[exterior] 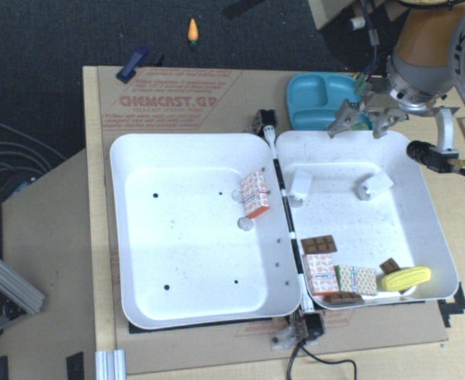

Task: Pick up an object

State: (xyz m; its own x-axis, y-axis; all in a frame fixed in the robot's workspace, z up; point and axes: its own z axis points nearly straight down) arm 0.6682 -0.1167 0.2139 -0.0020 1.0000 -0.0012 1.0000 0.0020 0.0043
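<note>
My gripper (363, 125) hangs above the far rim of the right bin (422, 188), its two fingers spread open with nothing between them. Along that bin's near edge lie a brown chocolate bar (318, 245), a red-and-white carton (321, 274), a green carton (356, 279), a yellow corn-like piece (406, 277) and a small brown block (389, 266). Two white pieces (301, 185) (372, 185) lie further back, closer to the gripper. In the left bin (137, 212) a small red-patterned carton (254, 194) stands near the right wall, with a small clear round item (245, 223) beside it.
A blue divided plate (319, 101) sits on the bench behind the right bin, right by the gripper. A black clamp (265, 120) sits at the far end of the seam between the bins. A blue object (131, 65) and an orange piece (192, 30) lie beyond the bench's far left.
</note>
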